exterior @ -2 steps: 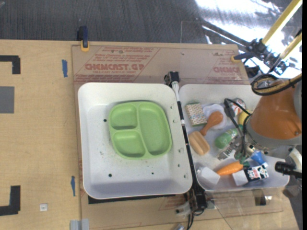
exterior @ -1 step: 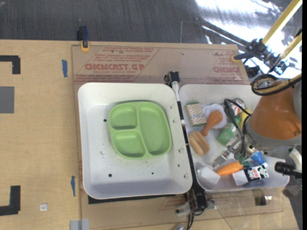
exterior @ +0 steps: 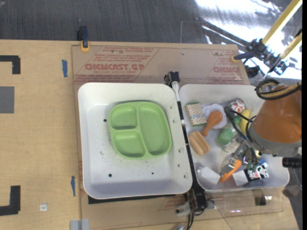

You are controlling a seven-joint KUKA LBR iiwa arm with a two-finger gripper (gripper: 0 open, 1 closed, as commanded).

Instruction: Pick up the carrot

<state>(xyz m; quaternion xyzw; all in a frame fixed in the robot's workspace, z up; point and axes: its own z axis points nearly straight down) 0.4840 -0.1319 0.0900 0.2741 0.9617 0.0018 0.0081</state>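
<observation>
The carrot (exterior: 229,172) is a small orange piece lying at a slant near the front of the right bin (exterior: 276,183). The gripper (exterior: 238,161) hangs low in that bin under the grey arm with its orange band (exterior: 280,121). Its tip is right at the carrot's upper end, and the wrist and cables hide how the two meet.
Around the carrot lie a white cup (exterior: 208,176), a tan bread roll (exterior: 199,143), a drumstick-like piece (exterior: 213,121), a green item (exterior: 225,135), a cracker (exterior: 195,113) and a patterned box (exterior: 256,172). The left bin (exterior: 91,128) holds a green divided plate (exterior: 140,129).
</observation>
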